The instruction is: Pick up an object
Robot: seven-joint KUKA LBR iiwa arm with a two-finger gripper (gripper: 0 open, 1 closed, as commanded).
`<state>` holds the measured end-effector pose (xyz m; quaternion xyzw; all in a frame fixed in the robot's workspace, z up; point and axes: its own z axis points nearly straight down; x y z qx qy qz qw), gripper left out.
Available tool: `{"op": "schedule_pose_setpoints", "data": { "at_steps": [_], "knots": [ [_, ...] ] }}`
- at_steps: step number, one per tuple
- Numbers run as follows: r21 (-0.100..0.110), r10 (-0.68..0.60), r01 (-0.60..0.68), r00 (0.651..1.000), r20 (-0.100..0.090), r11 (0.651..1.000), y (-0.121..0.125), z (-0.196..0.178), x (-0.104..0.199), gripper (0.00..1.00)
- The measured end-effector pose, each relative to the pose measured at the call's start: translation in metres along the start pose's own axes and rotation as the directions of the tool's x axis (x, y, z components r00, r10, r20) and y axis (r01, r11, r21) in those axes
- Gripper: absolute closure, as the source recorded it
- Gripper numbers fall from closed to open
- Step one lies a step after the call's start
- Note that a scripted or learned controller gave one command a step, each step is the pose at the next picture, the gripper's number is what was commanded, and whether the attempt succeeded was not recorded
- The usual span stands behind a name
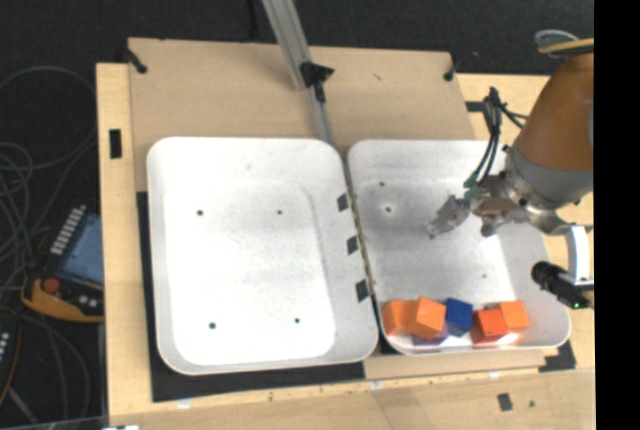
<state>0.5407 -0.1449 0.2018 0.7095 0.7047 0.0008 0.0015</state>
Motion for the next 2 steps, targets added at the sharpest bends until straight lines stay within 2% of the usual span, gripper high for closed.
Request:
{"op": "schedule_pose_setpoints", "data": {
  "at_steps": [1,2],
  "knots": [
    [0.0,-0.002,0.002,1.0,0.002,1.0,0.009,0.106,-0.066,0.0],
    [-0.005,-0.013,0.013,1.0,0.0,1.0,-0.008,0.019,-0.015,0.0]
  ]
}}
